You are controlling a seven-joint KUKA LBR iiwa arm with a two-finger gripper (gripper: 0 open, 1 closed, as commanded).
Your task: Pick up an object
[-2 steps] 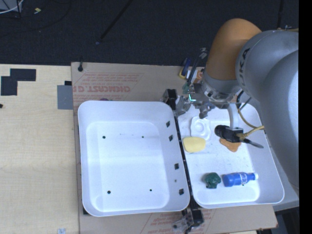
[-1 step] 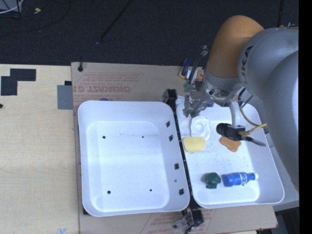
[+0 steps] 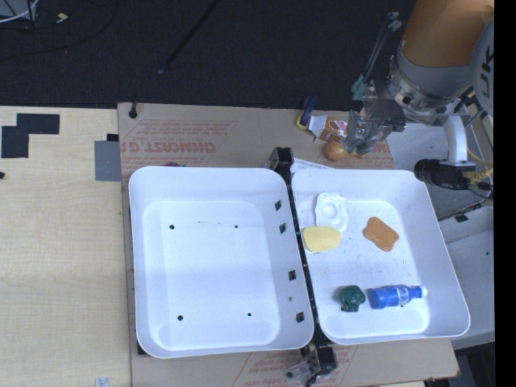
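The arm (image 3: pixel 447 39) comes in from the upper right of the view. Its orange band is at the top, and the grey wrist is below it. The gripper (image 3: pixel 364 139) hangs under the wrist and points down and a little to the left.

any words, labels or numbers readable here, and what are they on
Red print on the brown cardboard sheet under the bins: upside down and blurred, not surely readable.
More red print on the cardboard's near edge: too blurred to read.
Blue bottle: label too small to read.
Packet behind the right bin: unreadable.
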